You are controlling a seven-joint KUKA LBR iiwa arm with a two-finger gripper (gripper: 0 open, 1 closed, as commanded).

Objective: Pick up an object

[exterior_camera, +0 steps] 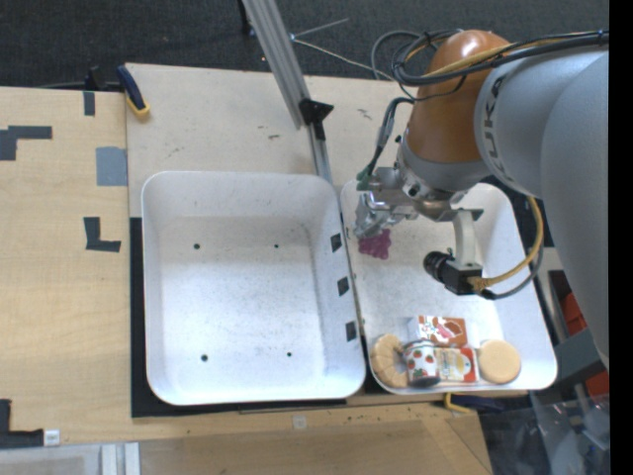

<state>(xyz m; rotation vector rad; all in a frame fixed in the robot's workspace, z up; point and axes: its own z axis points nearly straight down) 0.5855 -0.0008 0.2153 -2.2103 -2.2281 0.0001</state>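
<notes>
Over right bin's point(529, 364) top-left corner, gripper point(372, 228) sits on purple object point(376, 244); jaws' state: can't tell. Obj looks small, light, prob soft; grab across middle.

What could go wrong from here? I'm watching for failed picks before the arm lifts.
The purple object sits just below the gripper, close to the right bin's left wall; a grasp there could scrape the wall or push the object against it. It looks small and soft, so it might slip out on lifting. The other items are bunched at the near edge, so a later pick there could catch two at once.
</notes>
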